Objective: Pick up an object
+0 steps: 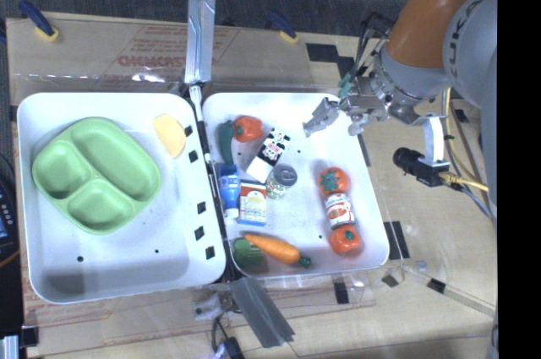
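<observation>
Gripper (336, 116) sits over the right bin's (372, 205) 1 o'clock corner, 2 fingers spread apart, nothing between them. Nearest objects: tomato (248, 128) at 9 o'clock of it, black-and-white carton (270, 149) at 8 o'clock, tomato ketchup bottle (338, 210) at 6 o'clock. Carrot (272, 247) lies along the near wall. Left bin (51, 281) holds a green divided plate (95, 173).

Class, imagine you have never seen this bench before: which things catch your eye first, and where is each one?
The big green divided plate fills much of the left bin, with a pale yellow piece beside it near the divider. The right bin is crowded with small toys, such as an orange carrot along its near edge. From the right, the grey and orange arm brings its claw above that bin's far right corner.
</observation>
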Controlling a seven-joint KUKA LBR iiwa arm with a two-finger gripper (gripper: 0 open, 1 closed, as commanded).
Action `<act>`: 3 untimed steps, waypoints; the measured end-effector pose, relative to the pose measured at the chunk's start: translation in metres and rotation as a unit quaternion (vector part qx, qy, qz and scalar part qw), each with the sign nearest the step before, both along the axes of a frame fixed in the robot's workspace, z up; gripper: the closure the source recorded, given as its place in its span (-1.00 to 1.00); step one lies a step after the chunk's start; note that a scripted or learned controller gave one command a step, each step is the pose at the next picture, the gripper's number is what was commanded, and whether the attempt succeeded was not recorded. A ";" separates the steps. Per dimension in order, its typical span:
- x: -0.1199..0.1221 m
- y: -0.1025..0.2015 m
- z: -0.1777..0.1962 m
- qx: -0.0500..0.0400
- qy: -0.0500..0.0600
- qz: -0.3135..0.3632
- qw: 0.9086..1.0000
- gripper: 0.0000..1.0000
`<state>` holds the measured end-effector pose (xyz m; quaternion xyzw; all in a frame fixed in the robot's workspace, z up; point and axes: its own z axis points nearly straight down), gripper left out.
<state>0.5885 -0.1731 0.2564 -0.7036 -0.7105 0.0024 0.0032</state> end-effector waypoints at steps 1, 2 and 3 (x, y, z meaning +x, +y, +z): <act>-0.007 0.022 -0.072 0.000 0.001 -0.027 1.000 -1.00; 0.040 0.053 -0.122 -0.001 0.000 -0.028 1.000 -1.00; 0.044 0.057 -0.149 -0.007 -0.016 -0.010 1.000 -1.00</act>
